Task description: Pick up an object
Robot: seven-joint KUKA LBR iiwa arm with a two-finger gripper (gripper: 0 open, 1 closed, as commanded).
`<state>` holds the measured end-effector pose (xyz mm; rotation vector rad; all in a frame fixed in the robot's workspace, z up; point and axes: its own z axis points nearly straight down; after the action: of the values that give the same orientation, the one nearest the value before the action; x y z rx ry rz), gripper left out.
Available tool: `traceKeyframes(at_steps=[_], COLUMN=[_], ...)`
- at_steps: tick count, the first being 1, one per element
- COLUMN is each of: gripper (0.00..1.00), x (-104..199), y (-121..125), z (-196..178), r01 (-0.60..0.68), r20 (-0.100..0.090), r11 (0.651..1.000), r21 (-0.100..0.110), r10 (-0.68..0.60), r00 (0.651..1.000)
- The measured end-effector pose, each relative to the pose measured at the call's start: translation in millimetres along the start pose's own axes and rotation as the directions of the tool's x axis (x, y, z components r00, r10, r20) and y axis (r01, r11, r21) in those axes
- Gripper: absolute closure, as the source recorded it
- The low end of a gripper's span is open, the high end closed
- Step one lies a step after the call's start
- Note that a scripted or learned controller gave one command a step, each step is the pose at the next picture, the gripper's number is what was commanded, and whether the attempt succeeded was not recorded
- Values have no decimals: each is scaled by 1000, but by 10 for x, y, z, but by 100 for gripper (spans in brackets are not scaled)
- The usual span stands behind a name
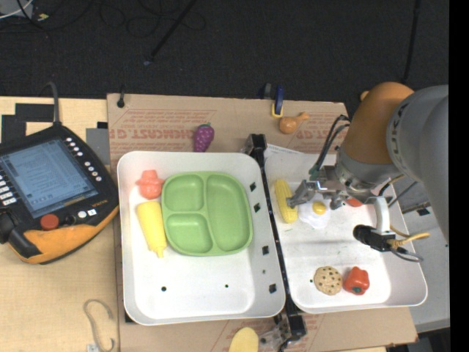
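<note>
In right shallow white bin (410, 288), my hand (311, 195) hovers beside yellow plastic corn cob (284, 200); grip state unclear.

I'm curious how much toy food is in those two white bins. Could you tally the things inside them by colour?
Yellow: 3, the mustard bottle, the corn cob, and the small yellow piece by the hand
Green: 1, the divided plate
Pink-orange: 1, the toy above the bottle
Red: 1, the pepper
Tan: 1, the cookie
Total: 7
</note>
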<state>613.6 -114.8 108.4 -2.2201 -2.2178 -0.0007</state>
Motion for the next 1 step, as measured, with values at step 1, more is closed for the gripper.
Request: traceKeyframes(at_steps=[1], gripper=[0], x=[-5], y=[51], z=[119], r01=[2], r20=[4], r11=[1000], r21=[-13], r10=[-2], r00=[1000])
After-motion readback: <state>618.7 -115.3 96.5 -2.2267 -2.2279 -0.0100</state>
